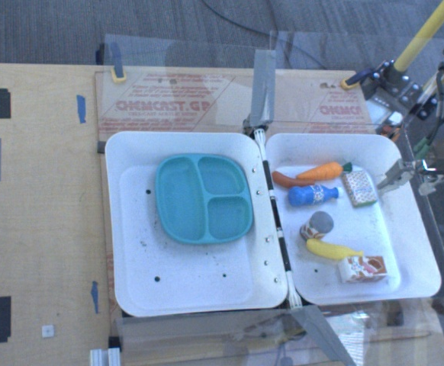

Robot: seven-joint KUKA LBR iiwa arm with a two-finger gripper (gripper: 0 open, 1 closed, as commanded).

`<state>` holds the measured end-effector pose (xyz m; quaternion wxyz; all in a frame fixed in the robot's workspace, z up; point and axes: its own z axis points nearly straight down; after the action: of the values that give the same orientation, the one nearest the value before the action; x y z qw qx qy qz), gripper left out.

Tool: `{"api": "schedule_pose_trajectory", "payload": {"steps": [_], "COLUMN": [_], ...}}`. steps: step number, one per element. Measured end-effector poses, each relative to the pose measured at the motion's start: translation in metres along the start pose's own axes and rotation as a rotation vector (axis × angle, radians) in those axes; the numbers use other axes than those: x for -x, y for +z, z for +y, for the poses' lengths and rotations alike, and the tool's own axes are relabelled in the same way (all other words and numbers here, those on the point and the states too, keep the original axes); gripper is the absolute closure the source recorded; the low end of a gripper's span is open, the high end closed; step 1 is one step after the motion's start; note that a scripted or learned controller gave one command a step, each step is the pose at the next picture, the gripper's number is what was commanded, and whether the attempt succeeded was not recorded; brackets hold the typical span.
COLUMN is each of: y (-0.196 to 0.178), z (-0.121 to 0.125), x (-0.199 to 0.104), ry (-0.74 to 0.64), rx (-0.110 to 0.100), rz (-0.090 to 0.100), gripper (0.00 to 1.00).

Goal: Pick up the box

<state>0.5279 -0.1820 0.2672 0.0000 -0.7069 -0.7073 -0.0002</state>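
Observation:
A small speckled box (360, 188) with a green end lies in the right bin (413, 227), near its back right. A red and white carton-like box (363, 268) lies near that bin's front. My gripper (397, 177) hangs at the bin's right rim, just right of the speckled box and apart from it. It is small and partly blurred here, and nothing shows in its grasp.
An orange carrot (311, 174), a blue bottle (311, 196), a grey round object (318, 223) and a yellow banana (333, 249) share the right bin. The left bin (130, 227) holds a teal divided plate (204, 197). A yellow pole (428, 25) and cables stand at the back right.

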Motion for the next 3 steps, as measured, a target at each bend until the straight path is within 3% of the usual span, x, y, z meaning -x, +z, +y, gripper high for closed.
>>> {"api": "schedule_pose_trajectory", "payload": {"steps": [1, 2, 3], "y": [0.09, 0.175, 0.165], "z": [0.055, 0.095, 0.096], "x": [0.04, 0.007, 0.007], "ry": [0.181, 0.214, 0.212], "rx": [0.001, 0.003, 0.004], "rz": [-0.001, -0.001, -0.002], "gripper": [0.0, 0.0, 1.0]}}
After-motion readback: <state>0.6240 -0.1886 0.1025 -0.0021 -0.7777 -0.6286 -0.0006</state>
